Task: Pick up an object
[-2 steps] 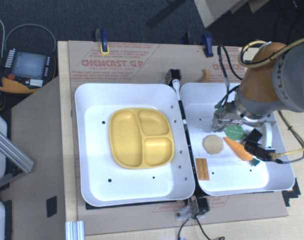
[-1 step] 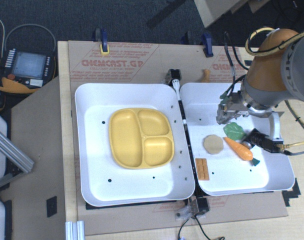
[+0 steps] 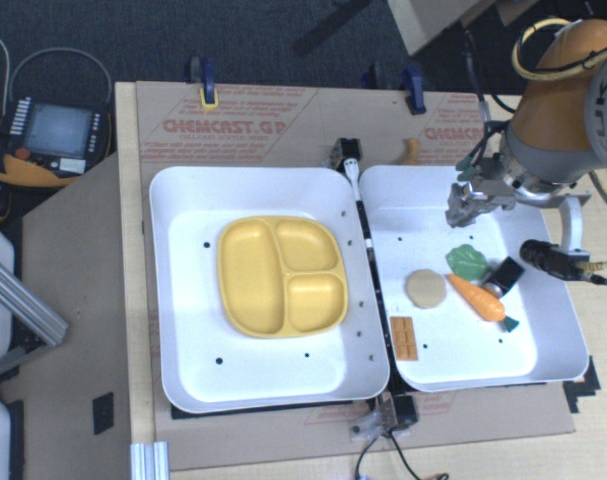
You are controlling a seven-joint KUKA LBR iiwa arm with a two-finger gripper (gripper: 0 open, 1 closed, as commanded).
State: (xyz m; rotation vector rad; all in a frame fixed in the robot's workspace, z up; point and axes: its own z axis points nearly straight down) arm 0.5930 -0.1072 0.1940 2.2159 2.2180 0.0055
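In the right bin [image 3: 438,363] lie a round tan cookie [image 3: 425,289], an orange carrot [image 3: 478,298], a green leafy piece [image 3: 467,262], a black block [image 3: 504,274] and a brown cracker [image 3: 403,338] near the bin's left wall. My gripper [image 3: 466,208] hangs over the back part of the right bin, above and behind the green piece. Nothing shows between its fingers.
The left bin [image 3: 183,298] holds a yellow divided plate [image 3: 282,274] with three compartments. A black rail [image 3: 363,238] divides the two bins. A pendant with a screen [image 3: 53,133] lies off the bench at the far left.
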